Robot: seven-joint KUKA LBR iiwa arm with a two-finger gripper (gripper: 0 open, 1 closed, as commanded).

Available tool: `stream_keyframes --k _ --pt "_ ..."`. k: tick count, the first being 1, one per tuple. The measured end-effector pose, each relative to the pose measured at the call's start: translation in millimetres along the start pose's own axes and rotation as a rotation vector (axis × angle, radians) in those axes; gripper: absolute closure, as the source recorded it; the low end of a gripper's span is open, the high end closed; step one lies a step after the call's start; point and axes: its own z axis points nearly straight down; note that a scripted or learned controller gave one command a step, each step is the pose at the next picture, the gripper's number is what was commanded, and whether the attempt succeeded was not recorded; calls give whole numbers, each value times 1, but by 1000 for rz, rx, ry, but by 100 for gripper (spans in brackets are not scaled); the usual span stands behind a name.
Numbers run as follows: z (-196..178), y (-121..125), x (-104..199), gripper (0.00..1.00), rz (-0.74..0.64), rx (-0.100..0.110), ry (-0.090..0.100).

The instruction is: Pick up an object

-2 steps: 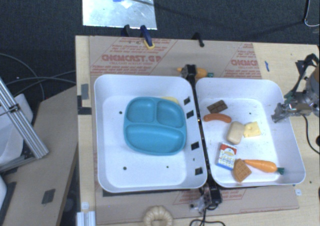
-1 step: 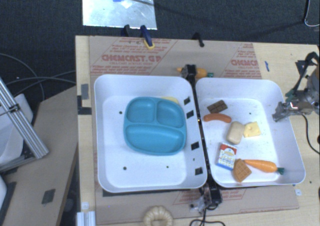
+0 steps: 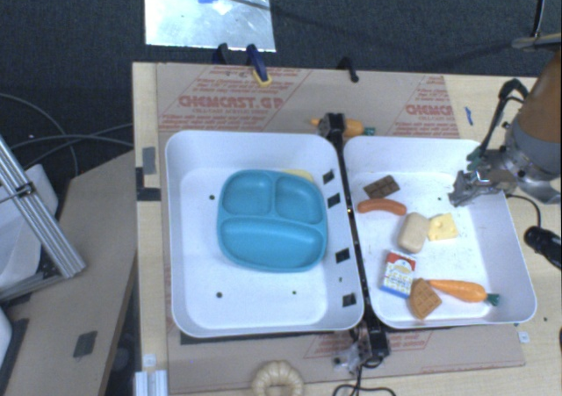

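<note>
Gripper (image 3: 467, 185) sits at the right bin's (image 3: 518, 249) upper right edge, above the floor, nothing visible between the tips. Too small and dark to read: can't tell if it's spread or closed. Arm (image 3: 536, 135) comes in from the right, wrist angled down-left.

Nothing picked yet. Candidates, all in the right bin, nearest first:
- yellow cheese wedge (image 3: 443, 227), down-left of the gripper, touching the tan bread roll (image 3: 413, 232)
- sausage (image 3: 382, 206) and brown chocolate piece (image 3: 382, 185), further left, near the divider
- small red-and-white carton (image 3: 399, 273), waffle (image 3: 424, 299) and carrot (image 3: 458, 290), clustered at the bottom; waffle looks to touch both neighbours

Left bin (image 3: 189, 236) holds a blue divided plate (image 3: 272, 219). Flat, wide, bad grasp target; skip it.

My read on doing this step well:
- The gripper has to be open before descent. Confirm that.
- Sausage is probably the cleanest pick: isolated, narrow, clear space on both long sides. Close across the short axis, fingers perpendicular to its length.
- Cheese is closest, but the roll is against it, so a finger may land on the roll or shove both. If going for it, approach from the free right side.
- Carrot: grab mid-body, not the tapered tip, or it'll likely squirt out.
- Descend straight and stay off the bin wall on the right.
- Lift slowly and check there's something between the fingers before calling it done.
</note>
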Motion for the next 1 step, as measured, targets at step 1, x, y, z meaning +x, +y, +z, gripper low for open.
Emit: stream_keyframes --k 1 --pt "2 9 61 100 -1 2 1"
